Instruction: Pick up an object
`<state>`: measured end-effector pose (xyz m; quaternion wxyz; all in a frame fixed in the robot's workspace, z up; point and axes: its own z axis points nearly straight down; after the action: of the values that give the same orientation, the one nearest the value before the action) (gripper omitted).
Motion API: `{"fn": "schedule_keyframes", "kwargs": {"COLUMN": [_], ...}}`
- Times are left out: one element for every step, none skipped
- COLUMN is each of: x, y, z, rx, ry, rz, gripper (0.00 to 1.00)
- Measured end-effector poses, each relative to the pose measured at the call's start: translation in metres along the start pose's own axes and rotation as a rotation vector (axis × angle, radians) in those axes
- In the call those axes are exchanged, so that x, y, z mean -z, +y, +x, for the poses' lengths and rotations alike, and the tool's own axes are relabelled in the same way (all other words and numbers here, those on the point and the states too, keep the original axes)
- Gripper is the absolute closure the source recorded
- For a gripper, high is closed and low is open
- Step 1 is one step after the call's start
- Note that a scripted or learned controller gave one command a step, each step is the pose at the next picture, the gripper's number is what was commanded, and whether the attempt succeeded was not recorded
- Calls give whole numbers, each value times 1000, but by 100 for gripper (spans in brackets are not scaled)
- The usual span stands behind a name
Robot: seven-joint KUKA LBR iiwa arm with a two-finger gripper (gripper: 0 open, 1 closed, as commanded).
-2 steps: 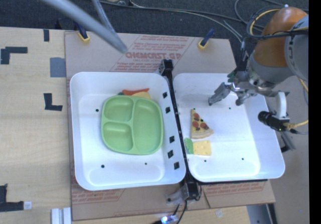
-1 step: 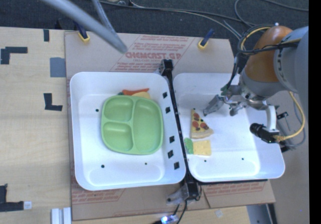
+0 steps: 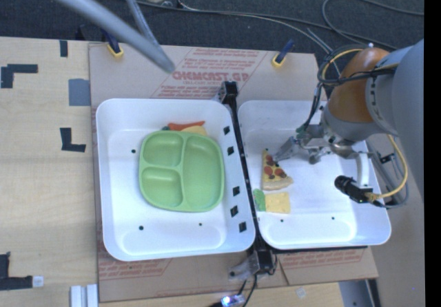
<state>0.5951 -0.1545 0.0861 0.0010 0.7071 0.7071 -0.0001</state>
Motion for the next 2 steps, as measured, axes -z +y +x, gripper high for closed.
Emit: {"fn": "schedule_keyframes", "kwargs": {"x": [11,61], "y": [1,1], "z": [1,-8], "rx": [3,1], "ry": [-2,1], "rz": [-5,-2], "gripper": [100,100]}}
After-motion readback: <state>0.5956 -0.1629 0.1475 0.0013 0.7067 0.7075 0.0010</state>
